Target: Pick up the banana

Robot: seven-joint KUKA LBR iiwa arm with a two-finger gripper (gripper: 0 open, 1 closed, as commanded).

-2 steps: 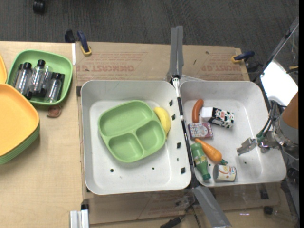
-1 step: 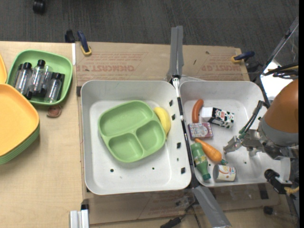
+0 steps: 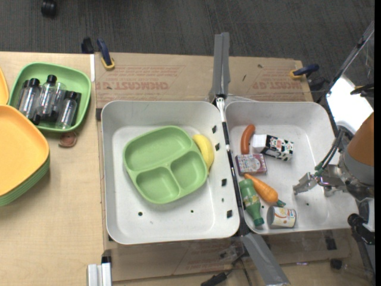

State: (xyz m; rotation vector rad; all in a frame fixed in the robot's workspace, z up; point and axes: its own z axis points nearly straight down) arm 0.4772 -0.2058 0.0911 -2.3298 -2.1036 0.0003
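Observation:
The banana point(image 3: 205, 149) is yellow and lies in the left bin point(image 3: 119, 219), tucked against the right edge of the green divided plate point(image 3: 164, 164), close to the wall between the bins. My gripper point(image 3: 302, 182) hovers low over the right side of the right bin point(image 3: 315, 115), far to the right of the banana. Its fingers are open with nothing between them. The orange band of the arm point(image 3: 364, 142) shows at the right edge.
The right bin holds a red sausage point(image 3: 247, 138), a milk carton point(image 3: 277, 148), a pink packet point(image 3: 250, 164), a carrot point(image 3: 262, 187), a green bottle point(image 3: 250, 202) and a small can point(image 3: 283, 217). A green tray of bottles point(image 3: 50, 97) and orange plates point(image 3: 21, 154) sit at the left.

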